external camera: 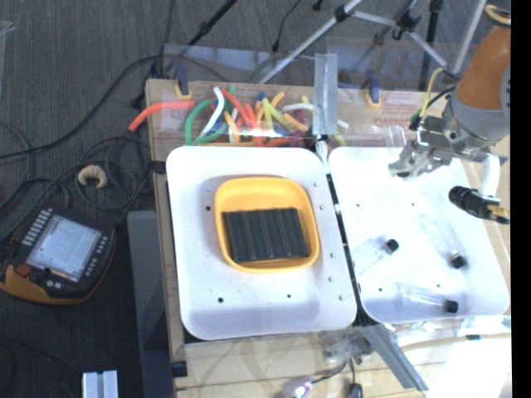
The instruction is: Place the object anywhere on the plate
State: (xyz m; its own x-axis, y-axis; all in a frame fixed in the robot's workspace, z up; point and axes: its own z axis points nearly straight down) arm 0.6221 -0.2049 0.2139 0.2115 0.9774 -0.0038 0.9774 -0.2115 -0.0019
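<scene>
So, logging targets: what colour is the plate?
Yellow, with a dark ribbed insert; the plate shows in the camera view.

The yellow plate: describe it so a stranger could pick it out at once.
Two shallow white bins sit side by side; look in the left bin. In its middle lies the yellow plate, squarish with rounded corners and a dark ribbed centre. It is the one brightly coloured thing in either bin; the right bin has small clear vials.

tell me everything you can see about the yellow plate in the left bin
The yellow plate is a rounded-square dish with a raised rim, plastic by its look. It lies flat near the middle of the left bin, slightly toward its far side, resting on the bin's white floor. A dark ribbed rectangular pad covers most of its well. Nothing else touches it; the gripper is over the right bin.
</scene>
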